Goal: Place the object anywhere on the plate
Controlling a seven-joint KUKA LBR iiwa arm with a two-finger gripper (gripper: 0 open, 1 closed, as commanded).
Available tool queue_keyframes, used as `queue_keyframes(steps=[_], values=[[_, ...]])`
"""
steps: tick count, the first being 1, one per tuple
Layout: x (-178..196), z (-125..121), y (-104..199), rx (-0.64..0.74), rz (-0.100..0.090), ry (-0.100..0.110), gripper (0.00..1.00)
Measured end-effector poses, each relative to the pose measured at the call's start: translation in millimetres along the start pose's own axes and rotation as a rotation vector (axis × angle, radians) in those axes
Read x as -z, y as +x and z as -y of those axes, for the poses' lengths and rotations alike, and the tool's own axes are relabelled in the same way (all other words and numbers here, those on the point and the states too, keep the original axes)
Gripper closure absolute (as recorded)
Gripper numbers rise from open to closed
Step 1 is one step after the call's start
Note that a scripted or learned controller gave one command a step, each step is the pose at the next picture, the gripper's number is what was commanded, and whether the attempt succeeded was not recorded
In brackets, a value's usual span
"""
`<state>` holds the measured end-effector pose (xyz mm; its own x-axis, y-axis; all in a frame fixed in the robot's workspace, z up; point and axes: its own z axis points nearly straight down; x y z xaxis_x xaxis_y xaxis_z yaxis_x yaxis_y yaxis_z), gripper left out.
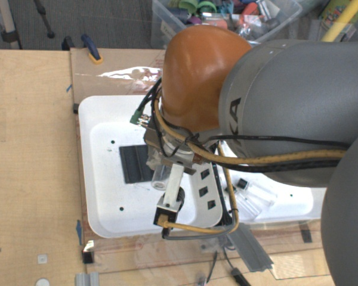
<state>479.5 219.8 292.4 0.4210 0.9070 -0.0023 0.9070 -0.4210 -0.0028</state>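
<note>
Overhead slanted view of the bench. The grey arm (286,106), with its orange band (200,79), reaches in from the right and covers much of the white bin (101,213) below it. The gripper (161,174) hangs low over the bin's middle — whether it is released or clenched cannot be told, as the wrist and its fittings hide the tip.

A dark rectangular object (133,162) lies flat on the bin floor, just left of the gripper and close against it; contact between the two cannot be judged. A white, curved piece with dark slots (204,198) sits beneath the wrist, to the right of the object; whether this is the plate is unclear.

Yellow and black cables (268,157) run along the arm — one loops down past the bin's near rim. A clear tub of coloured toys (227,5) stands beyond the bench.
</note>
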Motion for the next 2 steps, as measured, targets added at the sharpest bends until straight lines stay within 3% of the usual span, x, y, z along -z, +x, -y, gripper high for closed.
queue_keyframes(steps=[1,2], values=[[0,0,0,0.001,0.0,0.0,0.0],[-72,1,3,-0.24,0.001,0.002,0.0]])
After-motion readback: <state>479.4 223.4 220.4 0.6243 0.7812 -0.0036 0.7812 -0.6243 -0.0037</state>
